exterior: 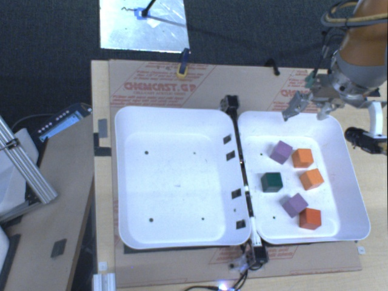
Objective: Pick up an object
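The right bin (345,223) holds several small blocks: a purple one (281,151), an orange one (302,157), another orange one (311,179), a dark green one (271,182), a second purple one (294,204) and a red-orange one (310,218). My gripper (307,109) hangs above the bin's far edge, up and right of the blocks. Its two grey fingers (292,109) are spread apart with nothing between them.
The left bin (127,162) lies beside the right one, joined along a black hinge strip (237,162). A shiny metal plate (144,17) lies at the back left. A yellow clip (182,71) sits on the cardboard behind the left bin.
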Controlling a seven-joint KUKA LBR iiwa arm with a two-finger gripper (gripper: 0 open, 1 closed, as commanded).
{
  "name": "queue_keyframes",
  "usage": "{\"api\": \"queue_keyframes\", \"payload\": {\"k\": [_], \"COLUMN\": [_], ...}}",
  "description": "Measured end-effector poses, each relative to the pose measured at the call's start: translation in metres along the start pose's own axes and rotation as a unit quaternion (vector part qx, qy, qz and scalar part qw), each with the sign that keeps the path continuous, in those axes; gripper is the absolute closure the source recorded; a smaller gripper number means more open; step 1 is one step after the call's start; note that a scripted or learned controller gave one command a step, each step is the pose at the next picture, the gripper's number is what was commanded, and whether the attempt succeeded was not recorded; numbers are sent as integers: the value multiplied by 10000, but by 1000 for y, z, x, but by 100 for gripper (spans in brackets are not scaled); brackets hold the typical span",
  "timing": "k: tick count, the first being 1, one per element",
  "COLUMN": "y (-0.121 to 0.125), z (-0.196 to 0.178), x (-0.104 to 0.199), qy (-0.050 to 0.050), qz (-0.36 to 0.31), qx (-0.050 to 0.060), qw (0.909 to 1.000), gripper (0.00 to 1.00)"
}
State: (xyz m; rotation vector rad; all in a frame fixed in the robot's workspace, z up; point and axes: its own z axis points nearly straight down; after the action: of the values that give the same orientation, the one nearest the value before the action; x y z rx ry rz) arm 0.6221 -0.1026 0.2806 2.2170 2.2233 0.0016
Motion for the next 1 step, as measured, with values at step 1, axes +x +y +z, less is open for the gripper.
{"api": "queue_keyframes", "payload": {"k": [1], "y": [-13], "z": [93], "x": [-35], "qy": [2], "qz": [23], "qx": [45], "qw": [10000], "gripper": [0]}}
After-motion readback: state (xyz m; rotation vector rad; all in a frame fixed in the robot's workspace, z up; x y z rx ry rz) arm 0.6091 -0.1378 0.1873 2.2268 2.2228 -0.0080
